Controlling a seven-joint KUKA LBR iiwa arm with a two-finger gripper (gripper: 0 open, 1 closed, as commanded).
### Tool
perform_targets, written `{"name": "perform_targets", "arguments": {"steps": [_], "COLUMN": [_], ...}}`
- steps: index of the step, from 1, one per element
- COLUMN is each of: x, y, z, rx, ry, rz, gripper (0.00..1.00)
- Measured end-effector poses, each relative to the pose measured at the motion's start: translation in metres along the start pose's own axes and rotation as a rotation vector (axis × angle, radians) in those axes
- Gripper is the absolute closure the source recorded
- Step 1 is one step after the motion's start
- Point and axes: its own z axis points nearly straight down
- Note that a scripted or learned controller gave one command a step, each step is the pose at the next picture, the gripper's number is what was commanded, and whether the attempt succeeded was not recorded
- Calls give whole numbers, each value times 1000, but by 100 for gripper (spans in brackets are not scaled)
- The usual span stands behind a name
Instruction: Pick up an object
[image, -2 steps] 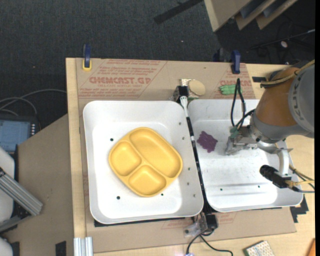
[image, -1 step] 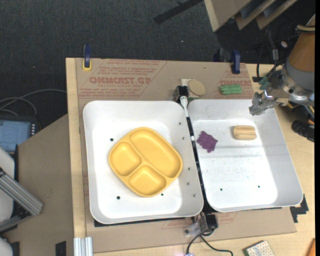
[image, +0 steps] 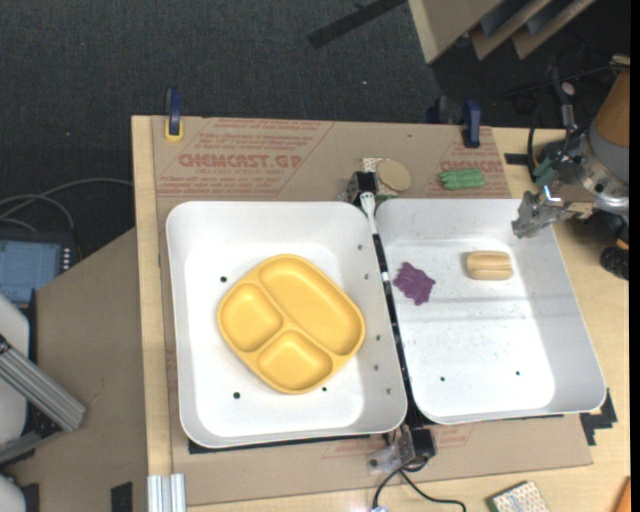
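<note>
A tan bread-roll-shaped object (image: 489, 265) lies in the upper part of the right bin (image: 500, 380). A small purple crumpled object (image: 414, 283) rests to its left, near the bin's left wall. My gripper (image: 532, 213) hangs at the right bin's upper right corner, above and to the right of the tan object, with nothing visibly between its fingers. A yellow divided plate (image: 290, 322) sits in the middle of the left bin (image: 200, 260).
A green object (image: 462, 180) and a tan disc (image: 395, 176) lie on the cardboard behind the bins. Blue clamps (image: 175, 112) (image: 470, 120) hold the cardboard's back edge. The arm's body (image: 605, 150) stands at the right edge.
</note>
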Motion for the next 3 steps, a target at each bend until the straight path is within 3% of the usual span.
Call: {"name": "perform_targets", "arguments": {"steps": [2,3], "x": [-61,-57], "y": [-6,68], "z": [-7,172], "rx": [1,5], "ry": [-1,3], "rz": [1,-5], "gripper": [100,100]}}
